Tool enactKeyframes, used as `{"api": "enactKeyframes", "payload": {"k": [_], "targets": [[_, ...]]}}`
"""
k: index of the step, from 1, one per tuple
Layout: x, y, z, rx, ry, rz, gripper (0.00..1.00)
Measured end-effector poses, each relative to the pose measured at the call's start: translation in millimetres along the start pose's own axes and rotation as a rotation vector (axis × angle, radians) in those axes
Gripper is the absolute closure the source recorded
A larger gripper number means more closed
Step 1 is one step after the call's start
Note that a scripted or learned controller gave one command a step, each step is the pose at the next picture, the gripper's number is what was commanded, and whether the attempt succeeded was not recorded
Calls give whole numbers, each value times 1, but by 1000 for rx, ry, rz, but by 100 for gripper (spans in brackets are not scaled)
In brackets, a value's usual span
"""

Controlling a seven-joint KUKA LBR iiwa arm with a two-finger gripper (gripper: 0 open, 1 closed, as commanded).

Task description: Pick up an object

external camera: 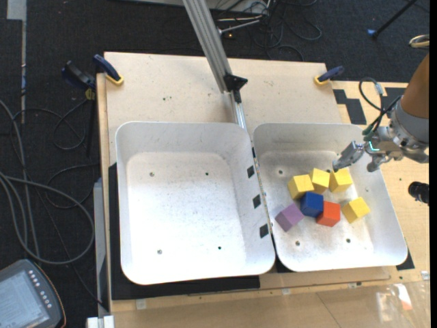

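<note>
Yellow cubes [321, 180] cluster just below-left of the gripper [349, 157], in the right bin [382, 251]; whether the jaws are open I cannot tell. Best to descend squarely over the nearest cube [341, 179], avoiding its touching neighbours.

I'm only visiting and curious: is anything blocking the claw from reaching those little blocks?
Nothing visible does. The claw hangs over the right bin, just above the nearest yellow block. The blocks lie in a tight cluster, so neighbours like the blue block could crowd a grab in the middle.
</note>
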State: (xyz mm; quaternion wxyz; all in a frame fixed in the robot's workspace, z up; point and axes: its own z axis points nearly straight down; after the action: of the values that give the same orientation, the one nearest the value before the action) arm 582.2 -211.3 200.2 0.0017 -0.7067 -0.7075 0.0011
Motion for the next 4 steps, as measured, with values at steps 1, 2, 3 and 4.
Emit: {"api": "enactKeyframes", "payload": {"k": [1,2,3,4], "targets": [[0,1,-2,-3,-1,-1,0],[0,4,41,0,-1,1,0],[4,5,80,-8,1,1,0],[1,10,80,-24,-8,0,0]]}}
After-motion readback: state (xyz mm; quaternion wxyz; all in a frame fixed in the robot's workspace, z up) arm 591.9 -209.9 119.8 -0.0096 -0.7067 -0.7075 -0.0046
